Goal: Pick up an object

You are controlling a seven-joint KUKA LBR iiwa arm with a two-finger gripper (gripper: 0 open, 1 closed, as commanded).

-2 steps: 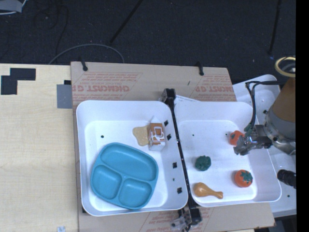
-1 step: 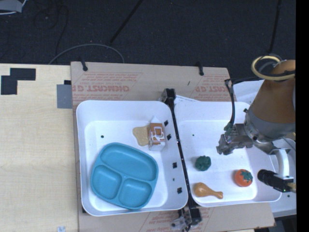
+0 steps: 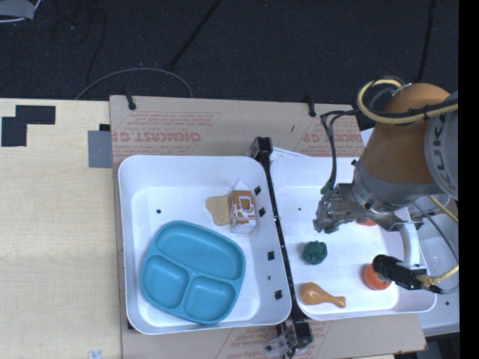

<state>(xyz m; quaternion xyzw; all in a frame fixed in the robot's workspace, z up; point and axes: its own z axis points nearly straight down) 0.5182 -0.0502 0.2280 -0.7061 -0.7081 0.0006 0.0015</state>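
hovering in the right bin, the gripper sits just above the dark green lump — grip state's impossible to tell — and a descent slightly off-centre could just nudge it away.

Fixed above the surface, looking down at a slant, far enough back to take in both white bins whole, dark floor beyond, arm entering at right.
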